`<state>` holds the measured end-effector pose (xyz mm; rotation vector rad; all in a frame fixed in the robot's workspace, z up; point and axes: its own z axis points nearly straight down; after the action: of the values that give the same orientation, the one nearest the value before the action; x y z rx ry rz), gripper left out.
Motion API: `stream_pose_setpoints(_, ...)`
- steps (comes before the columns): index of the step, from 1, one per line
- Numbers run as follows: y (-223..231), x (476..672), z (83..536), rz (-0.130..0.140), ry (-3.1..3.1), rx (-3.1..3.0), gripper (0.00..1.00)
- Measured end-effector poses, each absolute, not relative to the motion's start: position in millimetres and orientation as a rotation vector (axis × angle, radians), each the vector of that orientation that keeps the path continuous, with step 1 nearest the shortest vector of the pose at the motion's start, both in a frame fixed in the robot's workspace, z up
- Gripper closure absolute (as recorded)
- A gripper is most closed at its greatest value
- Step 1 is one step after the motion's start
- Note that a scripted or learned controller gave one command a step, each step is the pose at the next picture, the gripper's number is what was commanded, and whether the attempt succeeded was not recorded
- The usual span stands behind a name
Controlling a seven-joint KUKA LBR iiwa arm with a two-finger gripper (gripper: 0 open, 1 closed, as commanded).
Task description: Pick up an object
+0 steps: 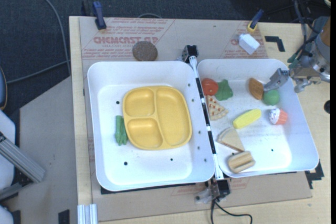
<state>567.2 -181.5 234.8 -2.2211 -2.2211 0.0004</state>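
The right bin (307, 136) holds several toy foods: a red tomato (209, 86), a green leafy piece (224, 90), a pizza slice (216, 108), a yellow corn cob (247, 118), a brown piece (255, 88), a green ball (271, 97), a white and orange piece (277, 116), a sandwich wedge (231, 139) and a bread roll (241, 161). My gripper (288, 83) hangs over the bin's far right corner, open, with nothing between its fingers. Its left finger (275, 80) is just above the green ball and the brown piece.
The left bin (100, 86) holds a yellow divided plate (156, 116) and a green pod (121, 130) beside it. Behind the bins lie a brown disc (145, 51) and a white block (249, 43). Blue clamps (98, 14) grip the board's far edge.
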Motion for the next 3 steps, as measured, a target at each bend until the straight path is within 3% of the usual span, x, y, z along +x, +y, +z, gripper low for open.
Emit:
stream_pose_setpoints(1, -133, 603.5, 106, 0.002, -2.22, -2.218, 0.0)
stream_pose_setpoints(3, -100, 516.7, 84, 0.001, -2.219, -2.221, 0.0)
